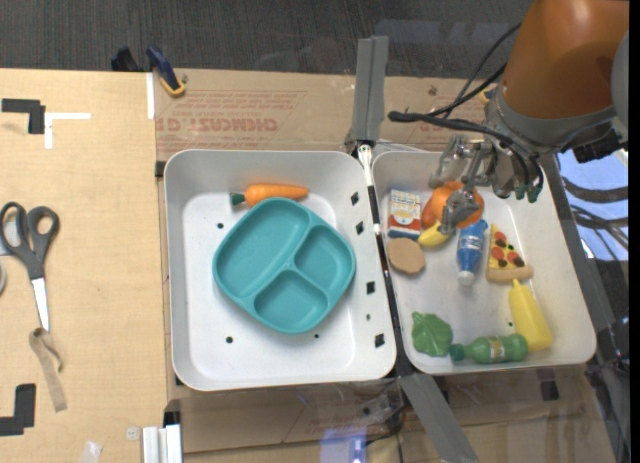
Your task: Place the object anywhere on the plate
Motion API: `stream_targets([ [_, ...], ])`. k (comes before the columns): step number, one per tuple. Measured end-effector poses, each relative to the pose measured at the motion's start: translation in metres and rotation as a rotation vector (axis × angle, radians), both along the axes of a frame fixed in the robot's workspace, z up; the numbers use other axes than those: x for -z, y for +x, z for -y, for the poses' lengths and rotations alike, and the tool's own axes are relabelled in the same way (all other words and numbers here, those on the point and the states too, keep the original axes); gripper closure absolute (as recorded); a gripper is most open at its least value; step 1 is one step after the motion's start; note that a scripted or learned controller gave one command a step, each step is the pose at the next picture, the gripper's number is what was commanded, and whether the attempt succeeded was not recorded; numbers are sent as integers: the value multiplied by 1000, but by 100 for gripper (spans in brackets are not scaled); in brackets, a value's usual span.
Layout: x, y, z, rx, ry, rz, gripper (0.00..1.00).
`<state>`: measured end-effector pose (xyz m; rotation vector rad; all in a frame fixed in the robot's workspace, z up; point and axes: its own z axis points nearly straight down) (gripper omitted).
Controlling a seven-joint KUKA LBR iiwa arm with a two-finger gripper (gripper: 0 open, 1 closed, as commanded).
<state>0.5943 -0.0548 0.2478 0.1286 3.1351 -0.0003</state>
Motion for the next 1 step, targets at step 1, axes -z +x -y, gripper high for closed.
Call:
stream_targets([
  [1,21,-43,-59,-259,1,-3,100],
])
